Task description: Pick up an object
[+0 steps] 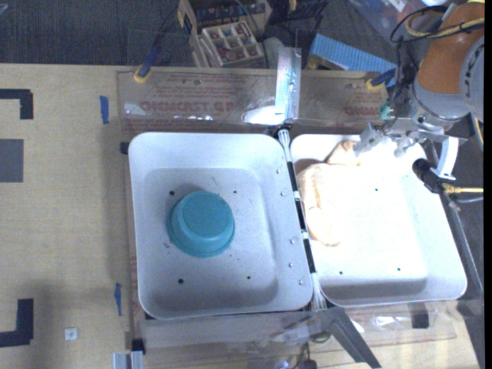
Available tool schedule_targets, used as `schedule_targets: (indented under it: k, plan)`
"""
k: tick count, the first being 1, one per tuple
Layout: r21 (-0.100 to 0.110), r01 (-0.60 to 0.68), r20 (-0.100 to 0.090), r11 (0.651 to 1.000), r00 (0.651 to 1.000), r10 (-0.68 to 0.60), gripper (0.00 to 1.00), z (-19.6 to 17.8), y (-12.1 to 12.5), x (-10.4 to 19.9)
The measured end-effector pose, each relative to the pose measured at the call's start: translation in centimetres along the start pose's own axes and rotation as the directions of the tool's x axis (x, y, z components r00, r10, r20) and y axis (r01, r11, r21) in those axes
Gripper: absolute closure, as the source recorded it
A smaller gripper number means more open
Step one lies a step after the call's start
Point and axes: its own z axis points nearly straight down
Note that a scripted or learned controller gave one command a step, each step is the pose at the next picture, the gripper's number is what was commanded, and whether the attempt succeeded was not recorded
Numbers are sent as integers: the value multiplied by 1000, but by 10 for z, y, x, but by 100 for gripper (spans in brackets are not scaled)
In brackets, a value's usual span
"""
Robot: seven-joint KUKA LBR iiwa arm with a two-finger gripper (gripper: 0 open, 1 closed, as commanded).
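A teal bowl (201,222) lies upside down in the middle of the left bin (150,160). A pale beige, soft-looking object (323,198) lies along the left side of the right bin (438,275), washed out by glare; a small tan lump (343,151) shows at its far end. My gripper (378,134) hangs over the far edge of the right bin, just right of that tan lump, below the grey wrist with its orange band (442,64). I see nothing clearly held in it.
Cardboard with clear plastic sheeting (207,102) stands behind the bins. Clutter of boxes and cables (231,29) lies beyond the bench. A black cable fitting (427,174) hangs at the right bin's right rim.
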Motion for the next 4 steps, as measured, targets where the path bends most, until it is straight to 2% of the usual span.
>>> schedule_targets:
  k: [1, 2, 3, 4]
  plan:
    - [4, 110, -2, 994, 994, -110, 0, 40, -1, -3]
    - [-3, 295, 1, 955, 955, -295, 0, 71, 1, 8]
    - [12, 668, -4, 744, 744, -668, 0, 71, -4, 46]
    - [5, 549, 1, 836, 836, -549, 0, 71, -4, 59]
